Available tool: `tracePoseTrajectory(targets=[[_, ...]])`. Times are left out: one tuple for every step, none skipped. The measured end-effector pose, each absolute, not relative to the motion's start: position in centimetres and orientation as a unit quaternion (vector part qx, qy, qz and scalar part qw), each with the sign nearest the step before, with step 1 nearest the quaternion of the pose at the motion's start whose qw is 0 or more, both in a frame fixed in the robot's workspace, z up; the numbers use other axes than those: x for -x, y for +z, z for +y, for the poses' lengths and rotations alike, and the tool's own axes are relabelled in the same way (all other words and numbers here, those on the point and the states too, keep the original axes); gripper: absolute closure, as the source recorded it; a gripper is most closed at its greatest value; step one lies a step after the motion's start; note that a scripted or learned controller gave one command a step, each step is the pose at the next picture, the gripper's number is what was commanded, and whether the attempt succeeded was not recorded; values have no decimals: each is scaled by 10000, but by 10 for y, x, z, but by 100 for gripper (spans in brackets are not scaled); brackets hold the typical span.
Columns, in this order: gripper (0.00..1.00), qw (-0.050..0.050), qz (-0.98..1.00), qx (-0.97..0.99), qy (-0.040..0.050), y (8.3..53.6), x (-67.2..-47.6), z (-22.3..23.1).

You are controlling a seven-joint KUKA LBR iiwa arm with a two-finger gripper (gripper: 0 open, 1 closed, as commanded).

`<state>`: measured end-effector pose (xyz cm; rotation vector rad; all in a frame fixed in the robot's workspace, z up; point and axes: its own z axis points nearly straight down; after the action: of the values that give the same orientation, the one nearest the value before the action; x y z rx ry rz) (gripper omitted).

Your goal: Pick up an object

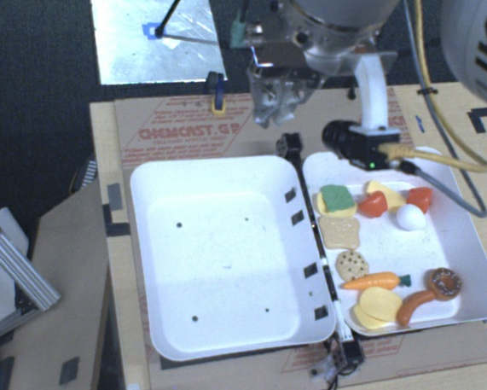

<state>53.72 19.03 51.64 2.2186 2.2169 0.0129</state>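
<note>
My gripper (pixel 274 110) hangs high above the back edge of the bench, over the cardboard behind the gap between the two bins, with nothing visibly between its fingers. The right bin (pixel 476 249) holds several toy foods: a green block (pixel 336 198), a tan bread slice (pixel 341 233), a cookie (pixel 351 264), a carrot (pixel 374 282), a red tomato (pixel 372 206), a white egg (pixel 410 217), a red piece (pixel 420 198), a yellow wedge (pixel 384 192), a chocolate doughnut (pixel 446 283), a sausage (pixel 413 304) and a yellow slice (pixel 374 308).
The left bin (pixel 153 190) is a wide white tray beside the right one. Black clips (pixel 310 243) line the seam between the bins. A blue and yellow clamp (pixel 216 93) sits on the cardboard at the back. An aluminium rail (pixel 10 259) stands at the left.
</note>
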Motion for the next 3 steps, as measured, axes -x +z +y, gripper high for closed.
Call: tracePoseTrajectory(targets=[[100,0,7098,-7044,21,529,-500,214],[100,-1,7092,-7050,13,532,-486,235],[100,2,7087,-7055,10,535,-486,234]])
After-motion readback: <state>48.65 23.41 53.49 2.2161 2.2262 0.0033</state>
